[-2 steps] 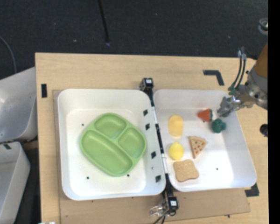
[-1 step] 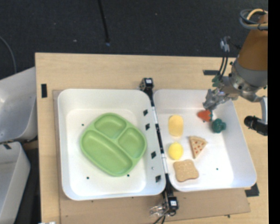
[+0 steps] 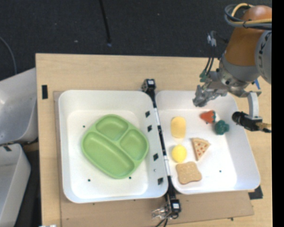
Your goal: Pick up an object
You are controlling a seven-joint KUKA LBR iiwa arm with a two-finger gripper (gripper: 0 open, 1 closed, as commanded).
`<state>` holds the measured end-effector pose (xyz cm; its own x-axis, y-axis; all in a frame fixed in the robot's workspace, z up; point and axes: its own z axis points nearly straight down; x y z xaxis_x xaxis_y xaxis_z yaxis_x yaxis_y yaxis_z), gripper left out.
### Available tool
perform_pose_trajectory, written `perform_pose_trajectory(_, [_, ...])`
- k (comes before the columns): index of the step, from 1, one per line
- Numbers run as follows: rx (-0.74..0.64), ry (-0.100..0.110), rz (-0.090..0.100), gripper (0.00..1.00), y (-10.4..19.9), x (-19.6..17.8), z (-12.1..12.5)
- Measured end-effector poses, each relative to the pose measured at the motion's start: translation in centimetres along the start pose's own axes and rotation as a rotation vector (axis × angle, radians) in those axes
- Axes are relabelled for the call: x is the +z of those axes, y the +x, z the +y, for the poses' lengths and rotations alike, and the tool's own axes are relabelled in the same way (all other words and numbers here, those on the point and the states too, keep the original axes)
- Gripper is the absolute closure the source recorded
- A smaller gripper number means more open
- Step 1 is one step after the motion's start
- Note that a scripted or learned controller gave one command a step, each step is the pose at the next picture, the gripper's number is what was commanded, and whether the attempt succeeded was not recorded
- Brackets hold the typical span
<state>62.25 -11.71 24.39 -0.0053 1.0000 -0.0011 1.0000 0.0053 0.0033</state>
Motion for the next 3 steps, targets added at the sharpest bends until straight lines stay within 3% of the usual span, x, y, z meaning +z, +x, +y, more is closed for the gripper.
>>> perform_pose_trajectory(3, [-0.001,0.0,0.002,1.0,16.7,-1.4,5.4])
